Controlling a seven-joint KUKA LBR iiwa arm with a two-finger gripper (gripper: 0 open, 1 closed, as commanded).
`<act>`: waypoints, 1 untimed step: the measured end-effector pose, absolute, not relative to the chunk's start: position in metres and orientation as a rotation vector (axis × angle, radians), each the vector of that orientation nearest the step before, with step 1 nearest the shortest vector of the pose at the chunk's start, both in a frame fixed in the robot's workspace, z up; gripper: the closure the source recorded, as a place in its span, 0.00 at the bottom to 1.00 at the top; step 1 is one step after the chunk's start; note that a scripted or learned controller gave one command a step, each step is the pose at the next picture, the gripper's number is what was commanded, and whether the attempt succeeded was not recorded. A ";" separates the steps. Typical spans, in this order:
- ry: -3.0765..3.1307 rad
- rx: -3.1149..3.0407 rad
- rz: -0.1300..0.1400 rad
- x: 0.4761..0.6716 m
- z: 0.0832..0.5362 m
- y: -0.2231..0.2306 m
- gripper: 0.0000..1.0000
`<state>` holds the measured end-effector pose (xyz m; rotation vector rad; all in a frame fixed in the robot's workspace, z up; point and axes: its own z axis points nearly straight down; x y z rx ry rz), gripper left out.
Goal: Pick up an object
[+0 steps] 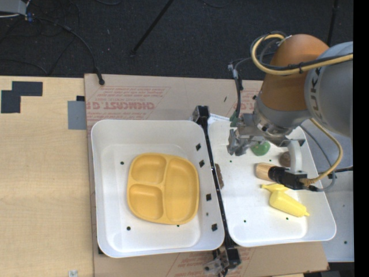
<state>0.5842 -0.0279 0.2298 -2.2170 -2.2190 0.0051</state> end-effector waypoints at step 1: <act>-2.220 -2.216 0.006 0.567 0.238 0.023 1.00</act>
